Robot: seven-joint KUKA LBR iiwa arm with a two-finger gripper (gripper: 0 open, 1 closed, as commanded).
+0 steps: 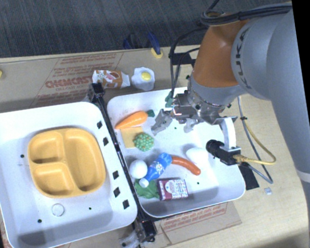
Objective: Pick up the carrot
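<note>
Cardboard-covered worktop (67,76) carries two white bins; right bin (233,187) holds the toys; carrot (132,119) lies at its upper left corner, long axis near horizontal, green top pointing right; hand (173,119) sits just right of the carrot, fingers spread apart, holding nothing; next move likely a short shift left.

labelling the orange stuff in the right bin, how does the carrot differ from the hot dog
The carrot tapers to a point and has a green stem end; the hot dog is a curved, even tube with rounded ends. The carrot is lighter orange, the hot dog redder. The carrot lies near the bin's top left, the hot dog lower, beside the blue bottle. Both lie flat in the right bin.
</note>
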